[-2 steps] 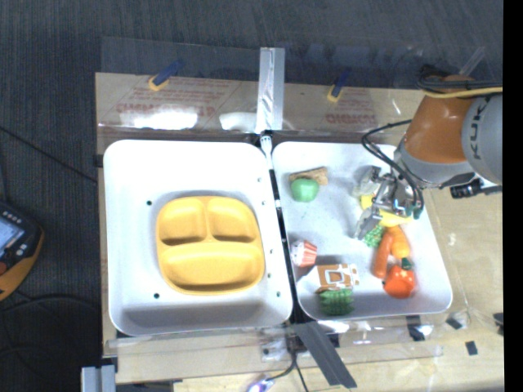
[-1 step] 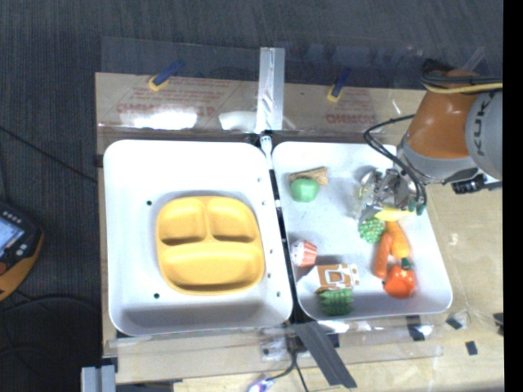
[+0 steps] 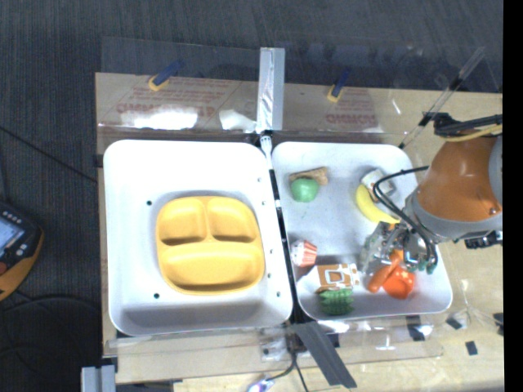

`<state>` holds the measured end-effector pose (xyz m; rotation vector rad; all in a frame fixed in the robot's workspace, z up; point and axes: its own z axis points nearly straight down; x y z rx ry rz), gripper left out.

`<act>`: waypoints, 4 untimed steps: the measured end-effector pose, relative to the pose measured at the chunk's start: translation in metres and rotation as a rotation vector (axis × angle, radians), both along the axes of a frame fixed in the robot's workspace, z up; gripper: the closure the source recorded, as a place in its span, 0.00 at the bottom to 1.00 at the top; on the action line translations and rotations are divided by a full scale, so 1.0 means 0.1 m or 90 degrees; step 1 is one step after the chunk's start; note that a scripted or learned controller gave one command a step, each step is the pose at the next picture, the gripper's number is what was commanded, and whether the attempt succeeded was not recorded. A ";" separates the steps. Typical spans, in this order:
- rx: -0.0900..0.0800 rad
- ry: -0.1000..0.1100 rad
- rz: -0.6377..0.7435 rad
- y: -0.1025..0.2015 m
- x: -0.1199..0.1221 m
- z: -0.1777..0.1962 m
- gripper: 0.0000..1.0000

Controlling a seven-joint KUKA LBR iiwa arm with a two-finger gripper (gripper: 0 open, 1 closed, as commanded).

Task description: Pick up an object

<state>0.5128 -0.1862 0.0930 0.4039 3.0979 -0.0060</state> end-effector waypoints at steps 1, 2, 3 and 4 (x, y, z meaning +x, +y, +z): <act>0.000 0.000 0.000 0.00 0.00 -0.02 0.00; 0.002 0.002 -0.043 0.13 0.46 -0.02 0.00; 0.000 0.002 0.015 0.04 1.10 -0.03 0.00; 0.004 0.001 -0.074 0.12 0.75 -0.03 0.00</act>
